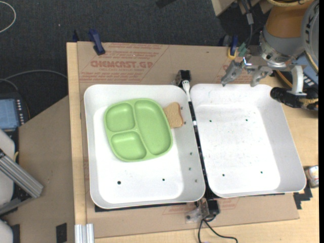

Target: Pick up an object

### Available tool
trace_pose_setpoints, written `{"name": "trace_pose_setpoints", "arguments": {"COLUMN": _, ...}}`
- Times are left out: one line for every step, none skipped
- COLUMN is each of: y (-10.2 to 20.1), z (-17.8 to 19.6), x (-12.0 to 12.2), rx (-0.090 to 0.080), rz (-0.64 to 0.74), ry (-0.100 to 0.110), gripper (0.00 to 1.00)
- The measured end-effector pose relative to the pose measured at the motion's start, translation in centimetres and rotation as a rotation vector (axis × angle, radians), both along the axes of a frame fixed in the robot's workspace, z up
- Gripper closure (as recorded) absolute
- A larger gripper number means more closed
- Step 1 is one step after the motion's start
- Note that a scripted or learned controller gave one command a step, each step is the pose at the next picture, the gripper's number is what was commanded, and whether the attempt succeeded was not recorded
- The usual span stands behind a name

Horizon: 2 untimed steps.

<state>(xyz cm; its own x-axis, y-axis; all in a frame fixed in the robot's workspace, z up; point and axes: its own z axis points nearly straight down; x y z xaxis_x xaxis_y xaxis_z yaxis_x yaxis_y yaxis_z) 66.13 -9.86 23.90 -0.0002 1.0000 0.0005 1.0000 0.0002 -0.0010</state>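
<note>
My jaws (245, 75) spread and bare over the right bin's (283, 151) far rim, green tray (137, 129) and cracker (174, 115) well to their left

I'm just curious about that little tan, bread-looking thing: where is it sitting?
The tan piece lies in the left bin, touching the right edge of the green divided plate, close to the seam between the two bins.
</note>
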Motion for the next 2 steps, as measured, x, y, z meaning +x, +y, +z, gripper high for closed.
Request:
{"name": "trace_pose_setpoints", "arguments": {"y": 3.2, "z": 10.5, "x": -4.1, "rx": 0.000, "rz": 0.004, "ry": -0.013, "gripper": 0.00}}
{"name": "trace_pose_setpoints", "arguments": {"y": 4.1, "z": 27.0, "x": -8.7, "rx": -0.002, "rz": 0.002, "ry": -0.022, "gripper": 0.00}}
